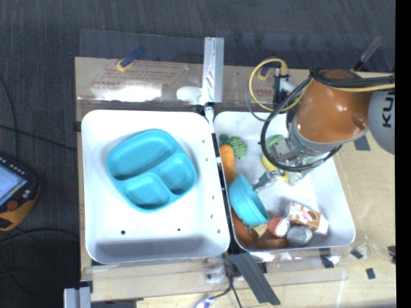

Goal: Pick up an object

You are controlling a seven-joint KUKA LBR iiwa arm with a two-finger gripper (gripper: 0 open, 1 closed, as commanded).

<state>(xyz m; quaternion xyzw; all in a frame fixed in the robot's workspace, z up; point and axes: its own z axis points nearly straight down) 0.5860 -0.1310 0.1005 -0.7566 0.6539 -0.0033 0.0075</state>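
Observation:
My gripper [277, 169] hangs low over the middle of the right bin [334, 197], below the arm's orange band. A yellow-green object [272, 147] lies right under the wrist, partly hidden by it. Just left of the gripper a blue bowl [246, 199] leans on its side. An orange carrot [227, 162] and a green knobbly piece [238, 147] lie along the bin's left wall. At the bin's front sit a small red and white carton [306, 216], a grey lump [298, 236] and a red and white piece [279, 226].
The left bin [103, 236] holds a blue divided plate [151, 169]. The divider wall [218, 191] between the bins runs close to the carrot and bowl. Orange pieces [260, 237] lie under the bowl at the right bin's front edge.

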